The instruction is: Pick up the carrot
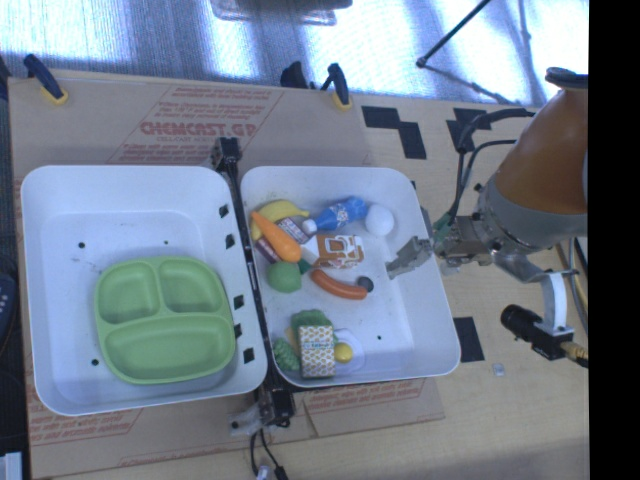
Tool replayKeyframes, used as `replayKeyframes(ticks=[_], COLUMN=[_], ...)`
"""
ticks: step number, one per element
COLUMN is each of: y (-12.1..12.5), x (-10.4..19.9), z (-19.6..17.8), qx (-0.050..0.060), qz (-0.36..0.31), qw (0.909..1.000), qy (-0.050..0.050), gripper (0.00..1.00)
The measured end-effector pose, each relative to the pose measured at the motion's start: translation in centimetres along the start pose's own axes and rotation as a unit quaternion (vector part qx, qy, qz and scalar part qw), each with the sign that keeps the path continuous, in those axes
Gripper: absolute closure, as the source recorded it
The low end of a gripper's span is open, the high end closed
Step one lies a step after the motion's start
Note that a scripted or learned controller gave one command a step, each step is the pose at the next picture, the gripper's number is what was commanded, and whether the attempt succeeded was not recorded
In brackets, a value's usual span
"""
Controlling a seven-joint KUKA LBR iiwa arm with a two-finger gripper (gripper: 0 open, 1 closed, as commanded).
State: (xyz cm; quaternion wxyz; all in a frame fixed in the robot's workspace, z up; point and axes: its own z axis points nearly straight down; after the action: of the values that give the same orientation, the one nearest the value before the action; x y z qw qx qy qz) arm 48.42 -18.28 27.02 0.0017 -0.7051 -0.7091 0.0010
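Down at the lower edge of the frame, the bench [520,418] runs bare and tan beneath the two bins. Moving up, the left bin [40,268] carries a green divided plate [163,320], well apart from the action. The right bin [425,318] is the busy one: a small carton [317,349] stands at its lower end beside something leafy green, then a red sausage [338,286], a green ball [284,277] and a brown-and-white packet [338,251] sit through the middle.

And there's the target — the carrot [276,241], orange, lying at a slant in the bin's upper left part, close to the centre divider, touching a banana [280,210] above it. A blue bottle [345,212] lies to the upper right.

Over at the bin's right rim hovers the end effector [408,258], grey tip poking just over the wall. Whether it is spread or closed, I cannot tell from this angle, and nothing shows in its grasp.

My read: the reach has barely begun. Doing it well means crossing above the clutter, turning to straddle the carrot across its narrow width, and descending on its middle, clear of the banana and the divider wall.
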Motion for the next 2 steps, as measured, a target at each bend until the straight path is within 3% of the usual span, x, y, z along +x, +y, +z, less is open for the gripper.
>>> replayKeyframes(ticks=[1, 2], y=[5.4, 10.5], x=[5.2, 8.8], z=[6.6, 15.3], qx=[0.001, -0.008], qz=[0.095, 0.050], qw=[0.9955, 0.9987], qy=[0.000, -0.001], gripper=[0.00, 0.00])
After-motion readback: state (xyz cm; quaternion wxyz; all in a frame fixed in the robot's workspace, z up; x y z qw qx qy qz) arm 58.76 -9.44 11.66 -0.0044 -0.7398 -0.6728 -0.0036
